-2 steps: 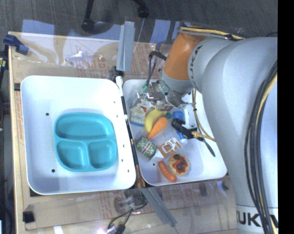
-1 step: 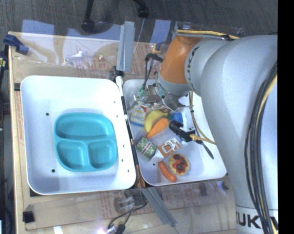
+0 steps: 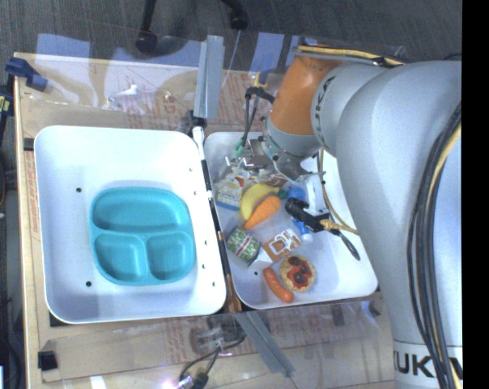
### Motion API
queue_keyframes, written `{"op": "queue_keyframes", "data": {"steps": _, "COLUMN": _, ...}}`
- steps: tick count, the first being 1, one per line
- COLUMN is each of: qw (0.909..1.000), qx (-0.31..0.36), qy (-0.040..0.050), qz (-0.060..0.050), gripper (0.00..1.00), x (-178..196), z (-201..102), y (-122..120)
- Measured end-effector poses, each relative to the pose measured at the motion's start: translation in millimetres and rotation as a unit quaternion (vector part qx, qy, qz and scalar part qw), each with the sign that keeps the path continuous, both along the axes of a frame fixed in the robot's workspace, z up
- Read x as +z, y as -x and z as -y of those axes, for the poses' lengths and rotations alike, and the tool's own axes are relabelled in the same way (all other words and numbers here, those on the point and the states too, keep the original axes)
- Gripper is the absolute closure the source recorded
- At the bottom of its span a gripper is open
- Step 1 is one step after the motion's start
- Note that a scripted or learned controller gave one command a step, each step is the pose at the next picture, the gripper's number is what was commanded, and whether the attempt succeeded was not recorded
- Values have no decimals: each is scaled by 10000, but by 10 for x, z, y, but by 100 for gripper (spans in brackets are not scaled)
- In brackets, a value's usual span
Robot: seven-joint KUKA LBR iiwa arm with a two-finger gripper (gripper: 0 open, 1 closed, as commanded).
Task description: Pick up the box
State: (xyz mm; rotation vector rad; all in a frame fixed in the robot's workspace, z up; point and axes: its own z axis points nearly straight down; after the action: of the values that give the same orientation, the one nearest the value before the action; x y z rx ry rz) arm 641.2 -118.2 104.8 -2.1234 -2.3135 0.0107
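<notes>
Small box (image 3: 282,242) with an orange-and-white printed face, lying flat near the middle of the right bin (image 3: 351,275), untouched. Just below it, a round pizza toy (image 3: 298,272) and a sausage (image 3: 278,285); to its left, a green patterned can (image 3: 243,245) on its side. Above it, an orange carrot (image 3: 263,211) across a yellow piece (image 3: 253,195), with a pale packet (image 3: 228,194) beside them. Gripper (image 3: 253,162) low over the bin's upper part, well above the box, among clutter; cannot tell whether spread or pressed together. Grey arm (image 3: 390,136) with orange band (image 3: 297,96) covering the bin's right side. In the left bin (image 3: 58,160), a teal divided tray (image 3: 141,235). Both bins on the worktop (image 3: 107,96).
</notes>
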Motion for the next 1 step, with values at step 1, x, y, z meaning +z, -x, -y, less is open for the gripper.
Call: {"op": "queue_keyframes", "data": {"steps": 1, "qw": 10000, "qx": -23, "qy": 47, "qz": 18, "gripper": 0, "x": -4, "z": -82, "y": 14}}
